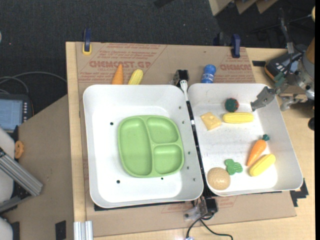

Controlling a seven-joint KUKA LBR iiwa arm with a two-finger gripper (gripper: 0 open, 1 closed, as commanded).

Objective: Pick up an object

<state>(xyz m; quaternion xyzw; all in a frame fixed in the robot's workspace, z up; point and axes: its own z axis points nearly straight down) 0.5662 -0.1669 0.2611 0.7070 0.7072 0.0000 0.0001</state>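
The right bin (287, 149) lies beneath the gripper (261, 101), whose finger spread cannot be told from this slant. The corn cob (238, 117) lies just left of and below the fingertips, with the cheese wedge (211, 120) beyond it and the dark green ball (231, 104) level with the tips, further left. Risk: these crowded targets could let a descent clip the cob's end and roll it aside, so the closure would miss.

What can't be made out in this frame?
- Tool: blurred in the camera view, so its finger state is unclear.
- Arm: cut off by the right edge.
- Dark green toy in the right bin: too small to identify.
- Blue bottle behind the bins: label too small to read.
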